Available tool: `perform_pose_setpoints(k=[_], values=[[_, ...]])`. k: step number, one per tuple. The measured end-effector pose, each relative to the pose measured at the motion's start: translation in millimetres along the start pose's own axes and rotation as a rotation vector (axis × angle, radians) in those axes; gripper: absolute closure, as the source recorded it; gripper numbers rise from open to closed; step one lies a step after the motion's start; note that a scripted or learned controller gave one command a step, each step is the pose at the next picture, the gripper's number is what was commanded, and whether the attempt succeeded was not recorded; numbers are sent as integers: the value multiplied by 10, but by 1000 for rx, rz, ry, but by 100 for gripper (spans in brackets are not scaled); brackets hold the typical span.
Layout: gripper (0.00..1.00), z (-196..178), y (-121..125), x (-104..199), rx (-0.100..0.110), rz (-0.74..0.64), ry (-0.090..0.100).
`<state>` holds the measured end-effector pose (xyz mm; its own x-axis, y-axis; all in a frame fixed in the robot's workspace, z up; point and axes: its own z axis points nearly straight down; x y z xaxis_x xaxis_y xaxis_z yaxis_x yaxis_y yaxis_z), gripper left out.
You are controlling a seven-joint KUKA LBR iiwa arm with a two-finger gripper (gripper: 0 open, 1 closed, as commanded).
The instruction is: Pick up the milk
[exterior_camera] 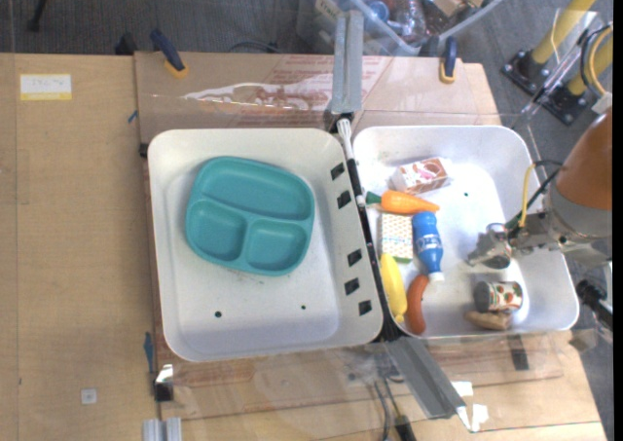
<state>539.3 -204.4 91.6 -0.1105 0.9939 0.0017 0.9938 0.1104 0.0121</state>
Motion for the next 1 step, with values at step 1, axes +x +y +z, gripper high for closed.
perform_pose_setpoints(k=[1], values=[[0, 2, -489, 238, -6, -8, -9]])
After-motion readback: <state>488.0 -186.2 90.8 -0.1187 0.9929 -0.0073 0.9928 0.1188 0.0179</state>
